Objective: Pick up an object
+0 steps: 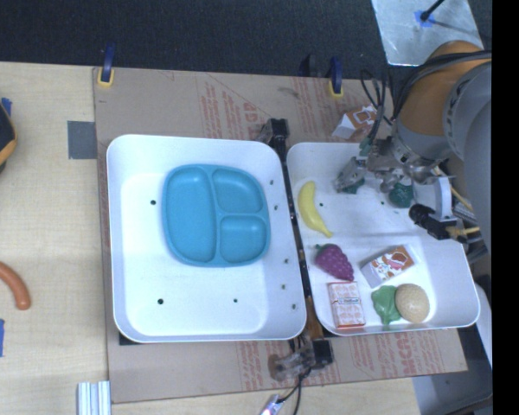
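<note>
**Pick not yet made: arm poised over the far end of the right bin**

Camera view. The task appeared to be at an early stage: judging from the layout, no object had been lifted. Every item in the shallow white right bin (pixel 324 158) rested on its floor. These were a yellow plastic banana (pixel 312 208) near the left wall; a purple toy bunch of grapes (pixel 334 261) just below it; a small red-and-white printed carton (pixel 345 305) at the near edge; a second red-and-white packet (pixel 389 264), lying tilted; a green leafy toy vegetable (pixel 384 304); and, touching it, a round beige ball-like item (pixel 413 302). A dark teal object (pixel 401 194) lay at the far right of the bin, close under the wrist; what it was could not be told.

The shallow white left bin (pixel 121 232) held a light blue three-compartment plastic tray (pixel 214 213), which played no apparent part in the pick.

The grey arm with its orange band (pixel 441 93) entered from the right and bent down over the far right part of the right bin. The two-finger gripper (pixel 356 178) hung low above the bin floor, right of the banana's upper tip and apart from it. Whether the pincer was released or clenched could not be told from this angle, and no object was seen in it. Selection, closure and lift all remained, by this reading.
</note>
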